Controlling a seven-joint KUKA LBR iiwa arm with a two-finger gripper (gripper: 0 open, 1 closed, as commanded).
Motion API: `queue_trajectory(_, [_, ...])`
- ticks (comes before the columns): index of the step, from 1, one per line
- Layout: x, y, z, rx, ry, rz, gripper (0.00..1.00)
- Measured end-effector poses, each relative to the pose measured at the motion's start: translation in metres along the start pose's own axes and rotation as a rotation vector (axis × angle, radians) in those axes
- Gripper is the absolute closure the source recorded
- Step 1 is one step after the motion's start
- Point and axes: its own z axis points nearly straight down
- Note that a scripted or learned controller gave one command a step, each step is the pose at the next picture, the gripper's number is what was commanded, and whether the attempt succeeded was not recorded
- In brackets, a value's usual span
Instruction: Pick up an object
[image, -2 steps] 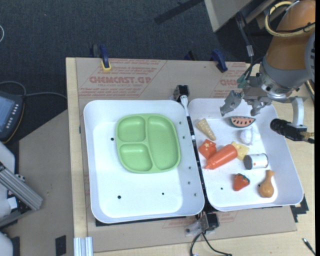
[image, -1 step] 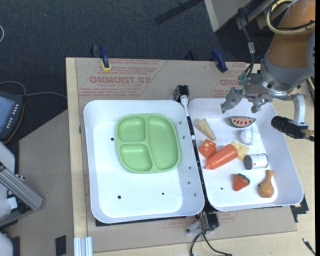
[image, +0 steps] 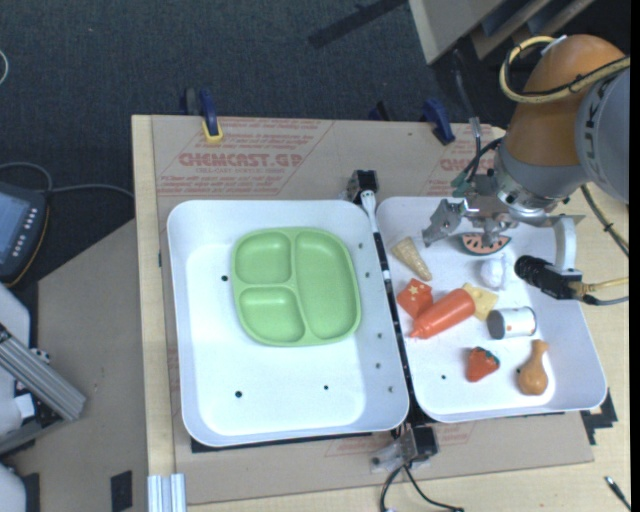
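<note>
**Arm hangs over the far end of the toy-food bin**

Two white bins sit side by side on the bench. The left bin (image: 200, 400) has a green plate (image: 297, 285) with three parts, lying toward its far edge.

The right bin (image: 590, 385) holds the toy food. Closest to the near edge are a strawberry (image: 481, 363) and, just beside it toward the right edge, a brown chicken leg (image: 535, 370). A bit farther in lies a small white can (image: 512, 322). Next to it, toward the bin's left edge, are an orange carrot (image: 443, 312), touching a red piece (image: 414, 297) and a yellow piece (image: 482, 298). Farther back is a tan cone (image: 412, 257) near the left edge, and a small white thing (image: 492, 270) in the middle.

At the far edge lies a flat slice like watermelon (image: 483, 241). The gripper (image: 470, 225) hangs right over it. Its grey fingers look spread apart, with nothing between them. The arm (image: 560, 110) comes in over the far right corner.
</note>
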Motion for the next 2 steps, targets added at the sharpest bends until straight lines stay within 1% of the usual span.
queue_trajectory(1, [-0.004, -0.01, 0.05, 0.001, 0.0, 0.001, 0.0])
queue_trajectory(2, [-0.003, -0.011, 0.104, 0.0, 0.0, 0.001, 0.0])
